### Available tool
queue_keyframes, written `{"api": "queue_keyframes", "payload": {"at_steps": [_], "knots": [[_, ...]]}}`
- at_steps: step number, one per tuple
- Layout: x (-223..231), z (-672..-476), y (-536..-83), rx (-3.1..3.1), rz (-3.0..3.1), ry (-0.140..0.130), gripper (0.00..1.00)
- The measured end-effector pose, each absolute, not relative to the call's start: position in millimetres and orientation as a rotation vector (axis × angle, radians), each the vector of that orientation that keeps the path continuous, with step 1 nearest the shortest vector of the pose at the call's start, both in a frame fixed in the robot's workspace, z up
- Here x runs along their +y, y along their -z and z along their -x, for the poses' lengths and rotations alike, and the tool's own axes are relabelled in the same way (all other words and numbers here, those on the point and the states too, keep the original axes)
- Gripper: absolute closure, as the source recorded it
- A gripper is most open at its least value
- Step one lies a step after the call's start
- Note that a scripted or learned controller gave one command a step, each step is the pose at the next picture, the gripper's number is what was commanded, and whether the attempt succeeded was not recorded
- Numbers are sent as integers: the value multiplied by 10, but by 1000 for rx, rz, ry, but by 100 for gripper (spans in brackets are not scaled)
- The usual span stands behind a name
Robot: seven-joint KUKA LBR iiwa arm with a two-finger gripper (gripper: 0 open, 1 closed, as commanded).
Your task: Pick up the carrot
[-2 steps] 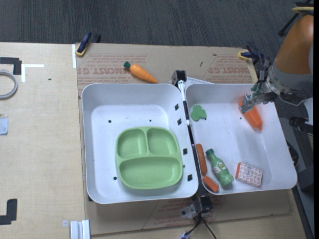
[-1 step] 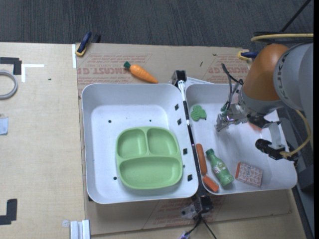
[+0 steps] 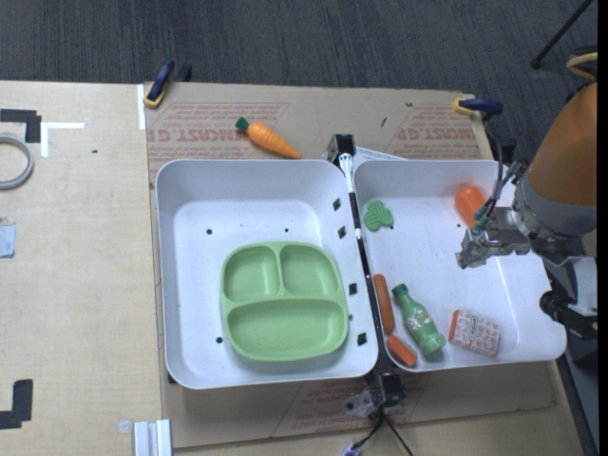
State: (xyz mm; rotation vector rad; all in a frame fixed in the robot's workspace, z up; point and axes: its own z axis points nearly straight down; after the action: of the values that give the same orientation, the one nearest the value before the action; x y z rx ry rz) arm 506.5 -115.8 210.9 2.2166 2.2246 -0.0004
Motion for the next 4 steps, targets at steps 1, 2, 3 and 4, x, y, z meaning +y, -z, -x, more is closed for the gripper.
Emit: {"api": "queue_keyframes", "payload": {"at_steps": [1,2,3,4], "knots": [[-1158,-5065,-2109,2224,-2217,0,0],[-1387,-6055,-2283,2381,-2047,1,0],[-2017,-6168,-1377,1983,-2437,3,0],[-2015,-6172,-1473,1986,-2433,4,100]]}}
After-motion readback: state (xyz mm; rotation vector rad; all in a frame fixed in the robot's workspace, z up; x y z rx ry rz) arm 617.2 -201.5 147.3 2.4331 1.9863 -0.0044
